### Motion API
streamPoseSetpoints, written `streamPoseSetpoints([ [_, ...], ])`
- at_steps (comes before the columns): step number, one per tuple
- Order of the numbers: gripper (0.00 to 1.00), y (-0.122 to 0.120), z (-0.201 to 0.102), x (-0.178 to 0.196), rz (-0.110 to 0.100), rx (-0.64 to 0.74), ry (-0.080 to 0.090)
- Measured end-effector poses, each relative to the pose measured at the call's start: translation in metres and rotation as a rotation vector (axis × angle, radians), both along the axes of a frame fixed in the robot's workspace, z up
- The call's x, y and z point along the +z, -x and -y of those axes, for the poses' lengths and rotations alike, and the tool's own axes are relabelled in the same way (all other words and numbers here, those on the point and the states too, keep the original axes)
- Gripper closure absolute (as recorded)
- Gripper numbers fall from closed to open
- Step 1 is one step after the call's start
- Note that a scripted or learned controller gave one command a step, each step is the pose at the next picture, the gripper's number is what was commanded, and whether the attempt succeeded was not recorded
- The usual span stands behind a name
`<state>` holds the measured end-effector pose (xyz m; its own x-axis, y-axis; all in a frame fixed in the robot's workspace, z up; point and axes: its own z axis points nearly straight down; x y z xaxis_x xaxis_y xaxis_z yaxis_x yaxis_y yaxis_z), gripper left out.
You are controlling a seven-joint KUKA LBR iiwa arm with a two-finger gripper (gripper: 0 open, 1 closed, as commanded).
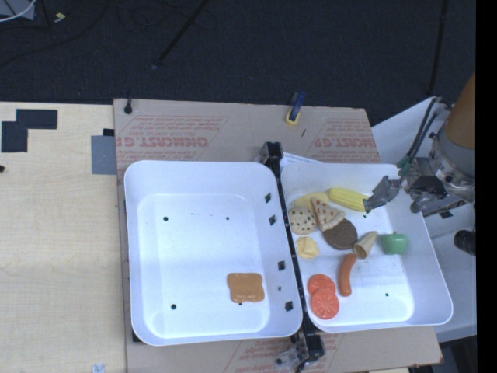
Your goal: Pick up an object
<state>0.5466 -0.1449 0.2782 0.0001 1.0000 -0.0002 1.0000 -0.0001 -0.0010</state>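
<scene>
Nothing had been lifted as far as I could judge — the whole pick was left. Nearest me, the tomato slices (pixel 323 296) and sausage (pixel 345 274) lay in the right bin (pixel 435 305), the toast (pixel 245 287) alone in the left bin (pixel 147 286). Farther back sat the green pepper (pixel 395 243) and corn (pixel 348 200). The gripper (pixel 380 193) hung just right of the corn, reaching in from the right — I couldn't tell its state.

Gripper (pixel 386 190) over right bin (pixel 435 286), nothing between fingers. Corn (pixel 347 200) just left of it; green toy (pixel 395 243) and cone (pixel 364 245) below. Toast (pixel 245 287) far left, in left bin (pixel 147 208).
</scene>
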Motion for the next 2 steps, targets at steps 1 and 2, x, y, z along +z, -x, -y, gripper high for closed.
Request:
streamPoseSetpoints([
  [1,0.0,-0.058,-0.115,-0.095,-0.004,0.009,-0.004],
  [2,0.0,-0.022,-0.042,-0.152,-0.009,-0.006,0.0],
])
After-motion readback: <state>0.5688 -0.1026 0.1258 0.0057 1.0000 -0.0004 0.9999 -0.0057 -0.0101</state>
